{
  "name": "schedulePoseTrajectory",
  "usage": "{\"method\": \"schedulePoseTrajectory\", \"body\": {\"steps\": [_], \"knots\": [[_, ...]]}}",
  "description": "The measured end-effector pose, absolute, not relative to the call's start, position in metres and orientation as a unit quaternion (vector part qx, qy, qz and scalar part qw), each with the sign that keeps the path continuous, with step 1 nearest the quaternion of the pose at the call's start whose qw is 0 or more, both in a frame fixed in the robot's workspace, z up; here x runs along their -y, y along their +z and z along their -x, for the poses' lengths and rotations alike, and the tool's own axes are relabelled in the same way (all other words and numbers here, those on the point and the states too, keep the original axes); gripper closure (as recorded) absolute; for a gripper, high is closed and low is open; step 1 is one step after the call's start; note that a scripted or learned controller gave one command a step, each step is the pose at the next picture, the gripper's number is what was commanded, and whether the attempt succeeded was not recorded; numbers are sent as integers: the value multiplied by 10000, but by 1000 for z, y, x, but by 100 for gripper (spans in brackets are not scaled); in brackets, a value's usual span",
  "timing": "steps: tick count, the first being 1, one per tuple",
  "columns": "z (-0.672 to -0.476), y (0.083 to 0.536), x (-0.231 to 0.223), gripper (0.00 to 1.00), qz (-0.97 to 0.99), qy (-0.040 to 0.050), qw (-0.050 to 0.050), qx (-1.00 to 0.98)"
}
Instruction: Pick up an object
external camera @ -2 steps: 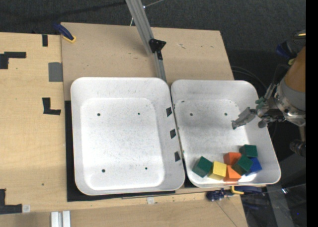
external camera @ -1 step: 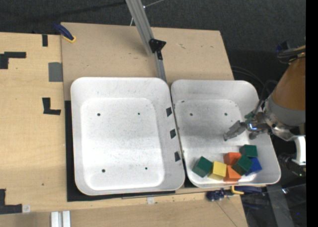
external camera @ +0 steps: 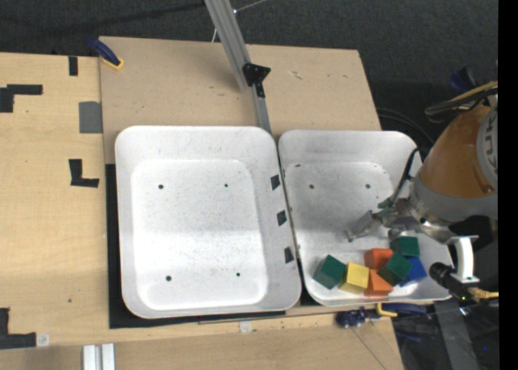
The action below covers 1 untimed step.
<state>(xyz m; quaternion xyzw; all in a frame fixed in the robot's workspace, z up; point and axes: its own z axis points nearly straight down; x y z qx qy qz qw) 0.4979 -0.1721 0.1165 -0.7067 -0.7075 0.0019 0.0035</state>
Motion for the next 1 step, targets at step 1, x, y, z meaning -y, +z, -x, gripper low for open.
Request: {"method": "schedulePoseTrajectory", "body": {"steps": [1], "knots": [[-499, 129, 172, 100, 7065, 6, 18, 7077]]}}
